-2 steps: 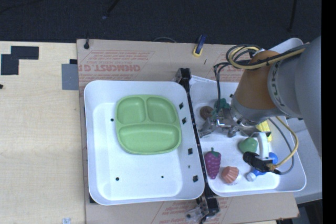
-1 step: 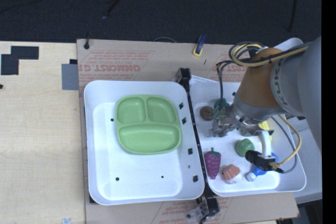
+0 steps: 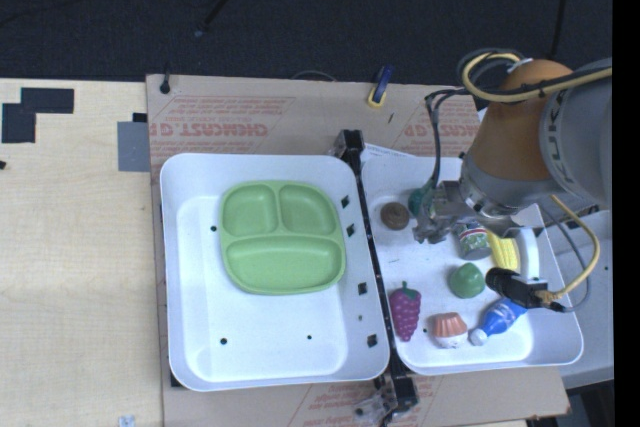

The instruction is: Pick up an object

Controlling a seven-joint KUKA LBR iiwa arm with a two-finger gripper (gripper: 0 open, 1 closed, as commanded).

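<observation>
My gripper (image 3: 428, 218) hangs low over the upper middle of the right bin (image 3: 560, 350), reaching in from the right under the orange wrist band. A small brown round object (image 3: 396, 215) lies just left of it, close to the fingertips but apart from them. Right of the gripper stands a small can (image 3: 473, 240), with a yellow item (image 3: 504, 250) beside it. Lower in the bin lie a green ball (image 3: 466, 280), a purple grape bunch (image 3: 404, 309), an orange-and-white piece (image 3: 449, 328) and a blue bottle (image 3: 497, 319).
The left bin (image 3: 190, 315) holds a green divided plate (image 3: 282, 237). A black divider rail (image 3: 365, 255) runs between the bins. Cables loop from the arm over the right bin's right side. A blue-and-yellow clamp (image 3: 379, 87) sits at the cardboard's far edge.
</observation>
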